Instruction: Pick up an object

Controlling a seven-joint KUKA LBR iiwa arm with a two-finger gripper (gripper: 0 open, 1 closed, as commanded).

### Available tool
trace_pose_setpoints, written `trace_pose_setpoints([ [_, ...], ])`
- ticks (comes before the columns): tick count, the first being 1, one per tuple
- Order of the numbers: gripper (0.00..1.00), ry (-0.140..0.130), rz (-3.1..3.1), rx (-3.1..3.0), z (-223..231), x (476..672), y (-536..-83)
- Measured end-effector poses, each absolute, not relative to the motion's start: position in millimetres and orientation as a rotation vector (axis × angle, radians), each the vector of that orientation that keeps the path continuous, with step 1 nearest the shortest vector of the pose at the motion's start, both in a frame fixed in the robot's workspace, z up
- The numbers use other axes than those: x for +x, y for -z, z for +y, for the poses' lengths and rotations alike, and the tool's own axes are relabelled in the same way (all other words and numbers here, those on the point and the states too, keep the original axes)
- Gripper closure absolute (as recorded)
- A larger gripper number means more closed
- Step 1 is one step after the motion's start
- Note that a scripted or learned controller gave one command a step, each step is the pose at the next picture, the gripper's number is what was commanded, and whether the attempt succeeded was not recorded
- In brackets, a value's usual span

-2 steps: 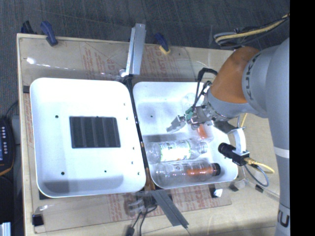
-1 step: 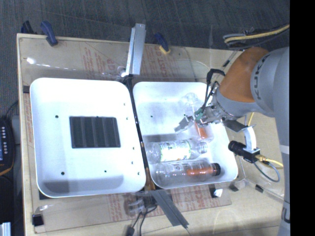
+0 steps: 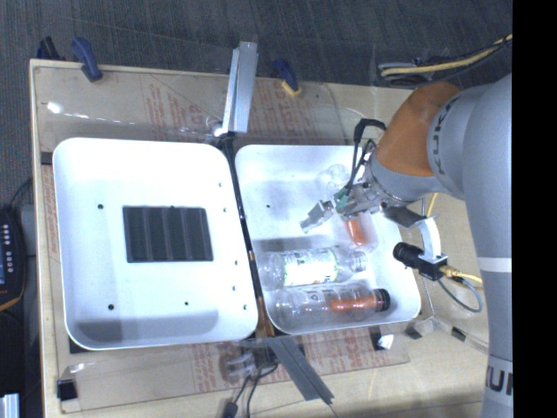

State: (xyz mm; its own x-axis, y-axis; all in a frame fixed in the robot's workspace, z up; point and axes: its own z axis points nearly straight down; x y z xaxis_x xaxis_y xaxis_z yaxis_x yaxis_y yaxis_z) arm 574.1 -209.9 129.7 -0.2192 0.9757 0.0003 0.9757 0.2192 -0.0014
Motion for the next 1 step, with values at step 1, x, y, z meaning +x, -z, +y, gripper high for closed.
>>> trace_pose_setpoints([
  [1,0.0,-0.003,-2.446,-1.964,-208.6,553.7,-122.1],
])
